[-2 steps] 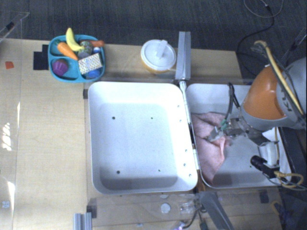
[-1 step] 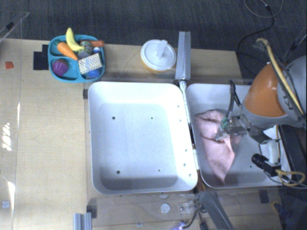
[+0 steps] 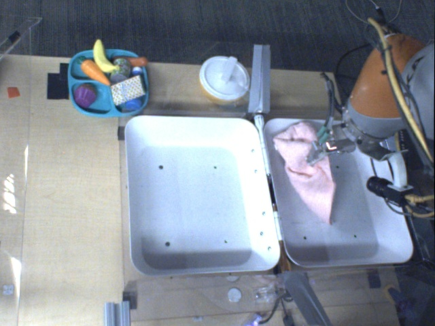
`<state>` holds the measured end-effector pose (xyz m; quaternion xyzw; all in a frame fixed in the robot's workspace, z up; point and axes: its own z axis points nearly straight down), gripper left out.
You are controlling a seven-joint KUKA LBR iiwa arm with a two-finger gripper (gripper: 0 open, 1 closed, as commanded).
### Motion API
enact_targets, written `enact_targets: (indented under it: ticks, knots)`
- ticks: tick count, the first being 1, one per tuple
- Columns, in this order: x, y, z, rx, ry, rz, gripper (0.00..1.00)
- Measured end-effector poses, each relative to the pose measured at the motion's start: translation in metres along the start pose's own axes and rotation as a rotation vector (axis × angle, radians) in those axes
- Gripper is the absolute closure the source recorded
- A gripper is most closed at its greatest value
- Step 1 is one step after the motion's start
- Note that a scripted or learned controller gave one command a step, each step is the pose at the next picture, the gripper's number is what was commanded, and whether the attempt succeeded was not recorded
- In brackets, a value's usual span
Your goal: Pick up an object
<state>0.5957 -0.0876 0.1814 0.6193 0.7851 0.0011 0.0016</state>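
The pincer (image 3: pixel 319 148) is low over the right bin (image 3: pixel 353 250), its tips down in the pink cloth (image 3: pixel 309 172). Whether it is open, shut or gripping, I cannot tell; the tips are small and blurred. The cloth spreads left of and below it, near the bin's left wall. Bare floor lies right of it.

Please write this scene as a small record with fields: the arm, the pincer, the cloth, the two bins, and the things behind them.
arm: reaches in from the right
pincer: over the cloth's upper right part
cloth: pink, crumpled, in the right bin
right bin: white, shallow
left bin: white, shallow
behind the bins: blue tray with toy food; white lidded tub
grasp: cannot tell
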Motion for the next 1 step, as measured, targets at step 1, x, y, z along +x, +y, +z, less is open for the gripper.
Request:
enact_targets:
  ticks: [1]
  knots:
    - [0.0588, 0.0411, -0.0234, 0.001, 0.000, 0.095, 1.00]
